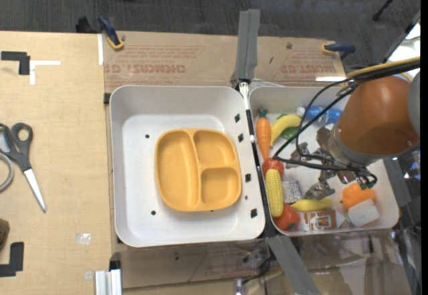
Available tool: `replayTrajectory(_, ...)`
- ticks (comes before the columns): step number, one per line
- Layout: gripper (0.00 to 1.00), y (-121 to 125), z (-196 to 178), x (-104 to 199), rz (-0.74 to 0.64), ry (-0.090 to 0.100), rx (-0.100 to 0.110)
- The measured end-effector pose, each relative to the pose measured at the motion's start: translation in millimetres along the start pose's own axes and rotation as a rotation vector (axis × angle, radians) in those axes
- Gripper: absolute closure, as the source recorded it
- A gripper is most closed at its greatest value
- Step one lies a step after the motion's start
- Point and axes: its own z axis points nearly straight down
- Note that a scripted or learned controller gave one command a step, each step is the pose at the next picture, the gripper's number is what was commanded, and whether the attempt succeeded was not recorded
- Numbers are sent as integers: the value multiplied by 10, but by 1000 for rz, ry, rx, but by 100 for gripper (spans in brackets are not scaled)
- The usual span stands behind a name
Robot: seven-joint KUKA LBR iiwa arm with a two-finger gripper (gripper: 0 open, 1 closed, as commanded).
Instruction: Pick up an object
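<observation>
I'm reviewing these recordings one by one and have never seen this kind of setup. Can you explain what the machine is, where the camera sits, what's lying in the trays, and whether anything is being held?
The camera is fixed above a bench and looks down at a slant. The big orange and grey shape on the right is a robot arm; its two-finger gripper hangs over the right bin.

Two shallow white bins sit side by side. The left bin contains a yellow divided plate. The right bin is full of toy food: a carrot, a corn cob, a banana and other small pieces.

Scissors lie on the bench, far left.

I cannot tell whether the gripper holds anything: cables and clutter hide its tips. Its job is to pick up one object.
</observation>
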Motion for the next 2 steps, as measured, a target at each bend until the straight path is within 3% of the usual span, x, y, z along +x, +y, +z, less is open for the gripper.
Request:
replayTrajectory(1, 0, -525, 200, -714, 0, 56, -31)
replayTrajectory(2, 0, -1201, 175, 13, 70, 59, -28)
